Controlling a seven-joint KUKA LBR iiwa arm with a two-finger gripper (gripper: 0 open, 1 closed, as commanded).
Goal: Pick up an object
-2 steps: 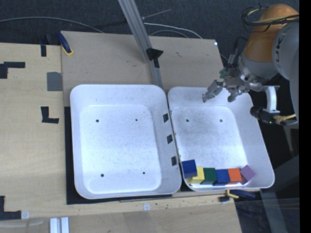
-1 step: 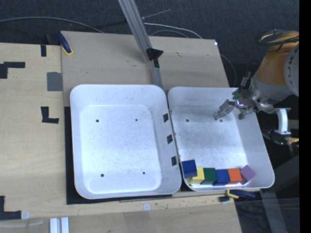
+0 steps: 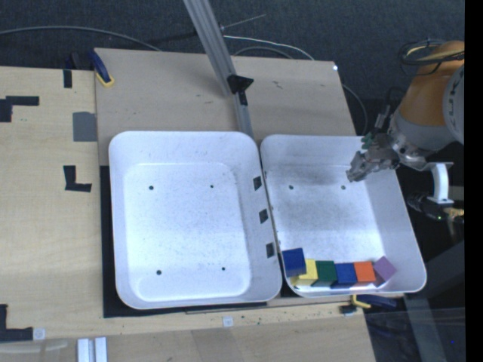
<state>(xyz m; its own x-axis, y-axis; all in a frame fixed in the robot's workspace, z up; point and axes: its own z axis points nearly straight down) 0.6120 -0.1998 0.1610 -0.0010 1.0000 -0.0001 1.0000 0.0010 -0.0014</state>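
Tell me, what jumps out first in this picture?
Probably the row of coloured blocks, blue, yellow, green, orange and purple, huddled along the near edge of the right-hand white bin. Next, the grey arm with its orange band reaching in from the right, its tool hovering over that bin's far right side, well away from the blocks. The left bin sits right beside it.

Both bins, the left bin (image 3: 185, 217) and the right bin (image 3: 332, 202), look like smooth white plastic with a faint gloss, speckled with dark scuffs. The table (image 3: 45, 202) is pale matt wood grain. The slanted pole (image 3: 211, 36) looks like ribbed bare metal. The blocks (image 3: 332, 272) have a matt, solid-coloured finish. The arm's orange band (image 3: 430, 96) is glossy.
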